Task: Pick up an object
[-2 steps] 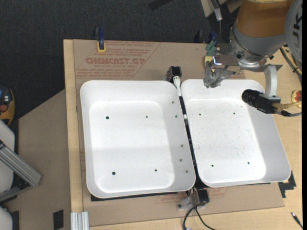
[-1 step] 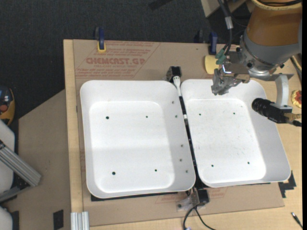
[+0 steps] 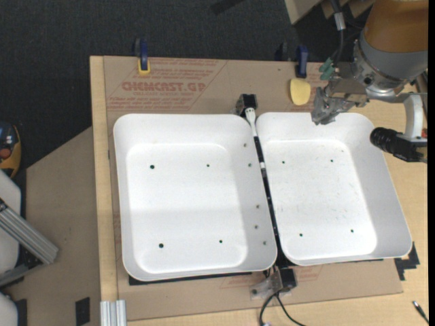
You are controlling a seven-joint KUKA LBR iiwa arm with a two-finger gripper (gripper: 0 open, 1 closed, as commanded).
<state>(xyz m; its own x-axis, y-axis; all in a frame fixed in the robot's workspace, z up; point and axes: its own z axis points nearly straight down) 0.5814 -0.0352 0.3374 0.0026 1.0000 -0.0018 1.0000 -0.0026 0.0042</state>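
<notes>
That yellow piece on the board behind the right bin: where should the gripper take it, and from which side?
Best guess: come straight down from above and close across the narrower, side-to-side width of the yellow piece. It lies on the bare board just beyond the right bin's far rim, small and rounded, taller than wide in the view. The gripper is just to its right, over that rim.

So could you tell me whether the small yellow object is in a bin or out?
Out. The yellow object lies on the brown board beyond the right bin's far rim, left of the gripper.
</notes>
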